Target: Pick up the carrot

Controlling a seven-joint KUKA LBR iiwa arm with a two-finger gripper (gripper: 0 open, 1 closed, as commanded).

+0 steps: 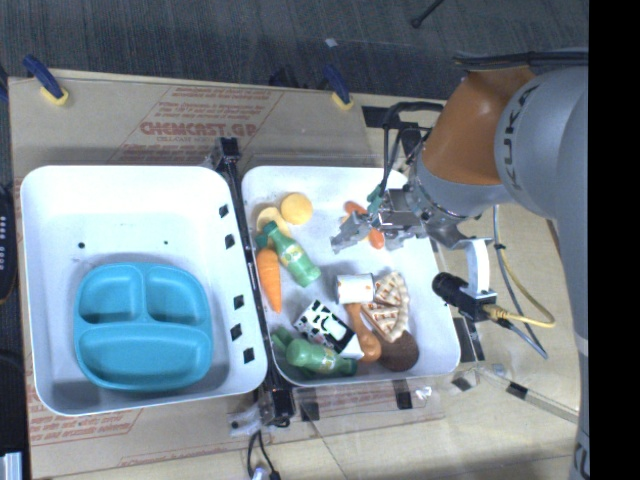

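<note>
Carrot [269,279] lies well left of fingers [362,230], wedged beside green bottle [291,253]; finger spread unclear; risk: grabbing the neighbour instead.

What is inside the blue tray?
The blue tray in the left bin has three compartments, and I see only bare blue plastic in them. Whatever lies under it is covered.

A dark grey carpet [200,18] covers the floor beyond the far edge of the bench. The bench top is lined with brown cardboard [200,118] printed in red lettering. Two blue clamps [45,80] grip the cardboard's far edge, one near the left corner, the other [338,86] toward the middle. Light falls evenly, without hard shadows.
</note>
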